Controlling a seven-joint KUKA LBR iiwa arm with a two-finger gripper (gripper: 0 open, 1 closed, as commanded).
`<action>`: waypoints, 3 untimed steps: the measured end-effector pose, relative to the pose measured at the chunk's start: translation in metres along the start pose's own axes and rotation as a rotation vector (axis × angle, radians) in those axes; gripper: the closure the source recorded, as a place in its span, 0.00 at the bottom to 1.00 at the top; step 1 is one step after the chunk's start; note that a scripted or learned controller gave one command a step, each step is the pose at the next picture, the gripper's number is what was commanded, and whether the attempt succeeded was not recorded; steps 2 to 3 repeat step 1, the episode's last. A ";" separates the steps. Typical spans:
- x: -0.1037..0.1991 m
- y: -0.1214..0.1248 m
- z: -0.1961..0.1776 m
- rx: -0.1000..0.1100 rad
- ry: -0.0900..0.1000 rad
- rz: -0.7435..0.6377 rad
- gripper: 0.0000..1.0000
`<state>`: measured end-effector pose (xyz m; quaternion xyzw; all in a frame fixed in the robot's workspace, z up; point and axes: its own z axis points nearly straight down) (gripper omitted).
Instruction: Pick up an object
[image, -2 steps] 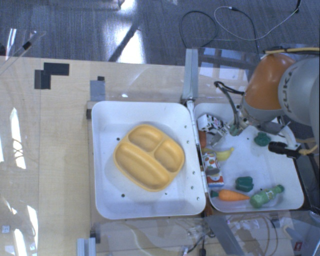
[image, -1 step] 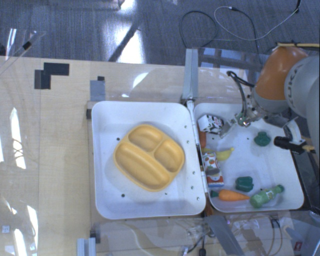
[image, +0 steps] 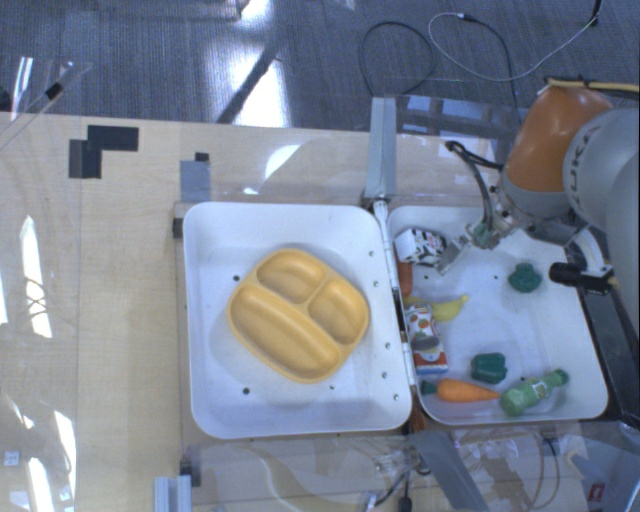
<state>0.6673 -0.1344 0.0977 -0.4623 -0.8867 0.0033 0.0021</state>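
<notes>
The right bin (image: 570, 340) holds several small objects. A white, black and red item (image: 420, 245) lies at its far left corner. A yellow banana (image: 450, 307) and a small printed carton (image: 425, 332) lie along the left wall. A green toy (image: 524, 278) sits right of the middle, a dark green piece (image: 488, 367) nearer the front. An orange carrot (image: 465, 392) and a green bottle (image: 532, 392) lie along the front wall. My gripper (image: 478, 236) hangs low over the bin's far side, just right of the white, black and red item, with nothing seen in it.
The left bin (image: 210, 330) carries a yellow divided plate (image: 298, 313). The arm's grey body and orange band (image: 550, 140) cover the right bin's far right corner. A metal post (image: 380, 150) stands behind the wall between the bins. Cables (image: 440, 50) trail behind.
</notes>
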 end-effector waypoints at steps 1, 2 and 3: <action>-0.026 -0.015 -0.154 -0.018 -0.010 0.178 0.00; -0.026 -0.015 -0.154 -0.018 -0.010 0.178 0.00; -0.026 -0.015 -0.154 -0.018 -0.010 0.178 0.00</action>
